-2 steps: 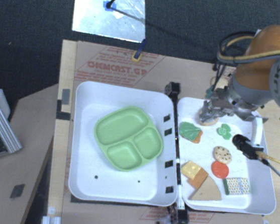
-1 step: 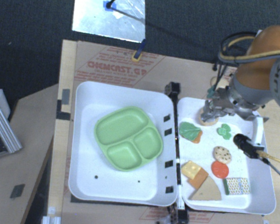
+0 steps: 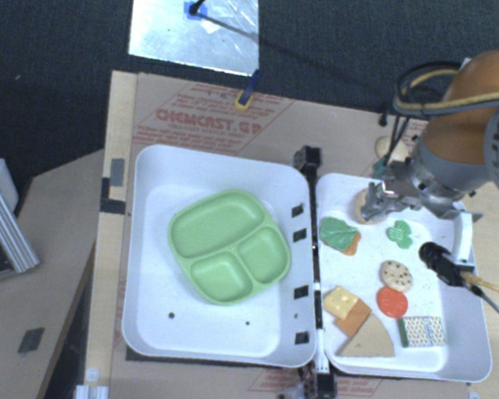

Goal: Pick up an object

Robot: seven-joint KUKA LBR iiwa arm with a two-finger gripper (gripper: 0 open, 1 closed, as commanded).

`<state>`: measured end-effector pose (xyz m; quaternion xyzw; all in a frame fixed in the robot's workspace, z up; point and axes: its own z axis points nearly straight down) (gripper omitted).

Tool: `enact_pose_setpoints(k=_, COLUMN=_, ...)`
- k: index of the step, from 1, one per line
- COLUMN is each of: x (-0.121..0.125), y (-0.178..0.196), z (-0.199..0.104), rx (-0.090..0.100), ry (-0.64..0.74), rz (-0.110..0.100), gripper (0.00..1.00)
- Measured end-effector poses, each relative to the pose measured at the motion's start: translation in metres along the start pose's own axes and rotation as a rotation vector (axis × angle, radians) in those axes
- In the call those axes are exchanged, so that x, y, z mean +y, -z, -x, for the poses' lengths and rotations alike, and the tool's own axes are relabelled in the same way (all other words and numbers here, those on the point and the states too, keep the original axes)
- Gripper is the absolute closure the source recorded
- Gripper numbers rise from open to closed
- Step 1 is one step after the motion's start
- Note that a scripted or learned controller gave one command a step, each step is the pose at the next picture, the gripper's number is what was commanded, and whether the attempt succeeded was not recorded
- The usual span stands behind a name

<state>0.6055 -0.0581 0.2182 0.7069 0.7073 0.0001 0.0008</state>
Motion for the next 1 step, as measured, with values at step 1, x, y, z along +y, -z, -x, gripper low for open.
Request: enact_pose_setpoints(k=1, x=-0.0116, y=0.0127, z=-0.0118, rx=0.002, ry=0.005, rz=0.0, gripper=1.0)
